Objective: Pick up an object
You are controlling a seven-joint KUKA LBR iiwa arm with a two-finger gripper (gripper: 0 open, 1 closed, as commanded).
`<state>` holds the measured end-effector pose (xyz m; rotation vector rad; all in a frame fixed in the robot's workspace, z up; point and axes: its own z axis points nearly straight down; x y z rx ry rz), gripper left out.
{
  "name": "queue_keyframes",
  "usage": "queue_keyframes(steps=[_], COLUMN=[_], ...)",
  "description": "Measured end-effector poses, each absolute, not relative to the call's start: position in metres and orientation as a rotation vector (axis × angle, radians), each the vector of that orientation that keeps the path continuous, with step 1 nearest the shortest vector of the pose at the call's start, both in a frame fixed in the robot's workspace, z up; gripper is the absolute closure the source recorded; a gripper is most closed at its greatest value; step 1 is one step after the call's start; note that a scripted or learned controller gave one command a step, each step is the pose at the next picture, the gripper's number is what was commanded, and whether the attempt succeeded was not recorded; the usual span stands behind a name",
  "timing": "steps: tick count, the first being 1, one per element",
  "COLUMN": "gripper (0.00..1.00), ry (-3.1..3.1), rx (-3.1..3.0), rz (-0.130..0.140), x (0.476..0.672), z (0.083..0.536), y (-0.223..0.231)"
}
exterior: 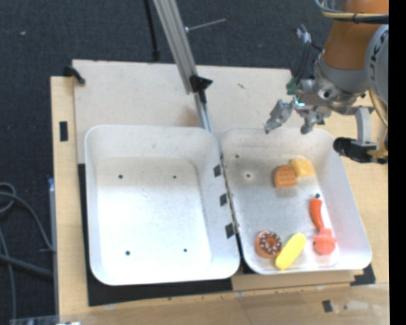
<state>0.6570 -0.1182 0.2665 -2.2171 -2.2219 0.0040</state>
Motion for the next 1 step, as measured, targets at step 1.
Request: queue_keyframes(steps=[1], gripper=[0.0], ry=[-2.227], rx=[-2.219], rz=[0.001], x=[0.6577], z=[0.2698], y=[-0.1184])
